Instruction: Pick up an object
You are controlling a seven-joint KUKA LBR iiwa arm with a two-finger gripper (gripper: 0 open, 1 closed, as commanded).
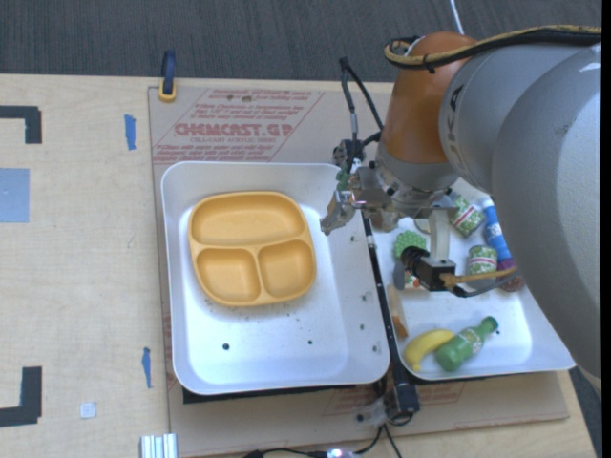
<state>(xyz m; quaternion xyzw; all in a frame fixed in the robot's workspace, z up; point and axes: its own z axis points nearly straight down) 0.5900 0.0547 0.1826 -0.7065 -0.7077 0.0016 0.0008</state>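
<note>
The scene is viewed from a single camera fixed above the pale wooden bench, looking down at a slant. Both shallow white plastic bins are taken in: the left bin sits whole at the centre of the frame, while the right bin is cut into at the right by the bulky grey arm with its orange band, seen close and large at the upper right. A strip of dark grey carpeted floor is shown along the top edge.
</note>
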